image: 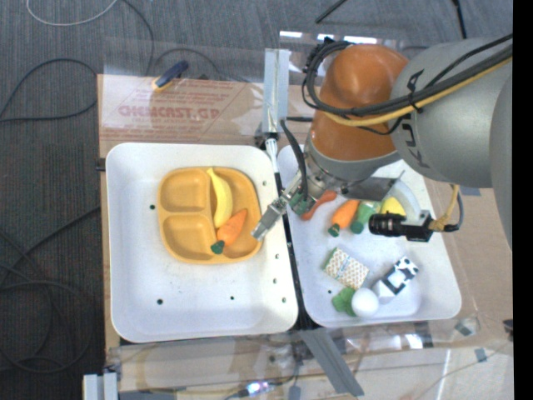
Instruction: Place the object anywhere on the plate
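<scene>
Jaws (271, 220), state unclear, hung at the plate's (179, 248) three o'clock rim beside a carrot (231, 226); any release should come farther inward.

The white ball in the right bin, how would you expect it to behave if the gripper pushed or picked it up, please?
The white ball looks round and smooth, so it would probably roll if nudged. It touches a green piece, which may check it on that side. Its curved surface could slip from two fingers unless gripped squarely.

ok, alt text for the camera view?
An orange divided plate in the left white bin holds a banana and a carrot. The gripper hovers at the plate's right edge; the right bin holds small toys.
</scene>
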`<state>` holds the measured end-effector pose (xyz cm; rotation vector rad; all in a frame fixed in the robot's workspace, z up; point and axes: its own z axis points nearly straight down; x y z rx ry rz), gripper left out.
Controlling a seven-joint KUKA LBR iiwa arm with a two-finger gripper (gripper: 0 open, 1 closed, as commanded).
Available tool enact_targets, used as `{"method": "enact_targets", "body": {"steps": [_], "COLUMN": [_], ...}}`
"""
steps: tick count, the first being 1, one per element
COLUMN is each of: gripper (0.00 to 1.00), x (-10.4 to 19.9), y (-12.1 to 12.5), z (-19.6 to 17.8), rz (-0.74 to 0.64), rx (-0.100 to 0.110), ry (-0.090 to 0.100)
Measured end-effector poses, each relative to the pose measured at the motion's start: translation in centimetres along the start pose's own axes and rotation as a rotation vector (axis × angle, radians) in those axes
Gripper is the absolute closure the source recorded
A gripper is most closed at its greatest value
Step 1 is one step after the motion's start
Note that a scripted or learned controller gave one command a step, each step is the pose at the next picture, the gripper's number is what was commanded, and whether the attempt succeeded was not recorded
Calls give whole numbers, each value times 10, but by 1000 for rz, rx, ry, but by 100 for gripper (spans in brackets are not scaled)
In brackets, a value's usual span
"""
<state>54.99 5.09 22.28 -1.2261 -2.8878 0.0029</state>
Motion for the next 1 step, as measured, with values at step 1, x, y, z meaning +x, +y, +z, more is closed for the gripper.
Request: {"method": "enact_targets", "body": {"steps": [1], "gripper": [0], "x": [11], "y": [28], "z": [42], "rz": [62], "rx": [0], "ry": [1]}}
